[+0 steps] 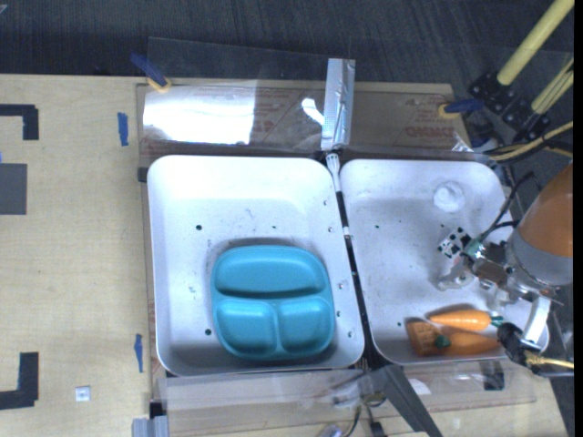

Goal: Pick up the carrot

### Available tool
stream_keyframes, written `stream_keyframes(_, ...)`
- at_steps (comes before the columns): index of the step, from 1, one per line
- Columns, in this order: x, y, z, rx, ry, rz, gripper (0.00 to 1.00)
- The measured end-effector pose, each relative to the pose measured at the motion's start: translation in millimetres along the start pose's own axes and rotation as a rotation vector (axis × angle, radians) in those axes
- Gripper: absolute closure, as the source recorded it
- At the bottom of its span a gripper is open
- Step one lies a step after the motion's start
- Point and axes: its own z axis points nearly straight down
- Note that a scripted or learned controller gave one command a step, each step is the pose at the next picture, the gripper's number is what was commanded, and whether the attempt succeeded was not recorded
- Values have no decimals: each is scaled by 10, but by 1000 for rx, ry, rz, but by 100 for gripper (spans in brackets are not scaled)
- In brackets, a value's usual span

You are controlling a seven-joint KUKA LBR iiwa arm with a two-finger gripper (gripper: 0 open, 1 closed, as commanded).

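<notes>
Carrot [460, 320]: lies in the right bin [392, 235], at that bin's near right corner, long axis roughly level across the view, green stub toward the bin's right wall.
End effector [458, 264]: hangs over the right bin's right half, just up-view of the carrot and apart from it; whether it is spread or closed cannot be told here, and nothing shows held in it.
Bearing: from the end effector the carrot lies a short way toward the bin's near wall, so the coming move looks like a small shift that way and then a descent.
Grip line: judged from the carrot's lie, a closing across its short width, square to that level axis, would suit best.
Neighbour: a second orange piece [448, 340] touches the carrot on its near side, hard against the bin's near wall, and could crowd the grasp.
Arm [547, 230]: enters over the right bin's right wall.
Left bin [182, 198]: holds a blue divided tray [271, 300], well apart from the carrot.
Worktop [64, 244]: pale wood, left of both bins.
</notes>
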Motion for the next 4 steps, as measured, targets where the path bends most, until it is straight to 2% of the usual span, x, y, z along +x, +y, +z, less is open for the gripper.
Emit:
stream_keyframes(1, -80, 1, -3, 17, 7, -194, 0)
stream_keyframes(2, 256, -186, -438, 13, -9, -113, 0)
stream_keyframes(3, 81, -103, 15, 12, -5, -93, 0)
stream_keyframes(4, 493, 376, -414, 13, -10, 17, 0)
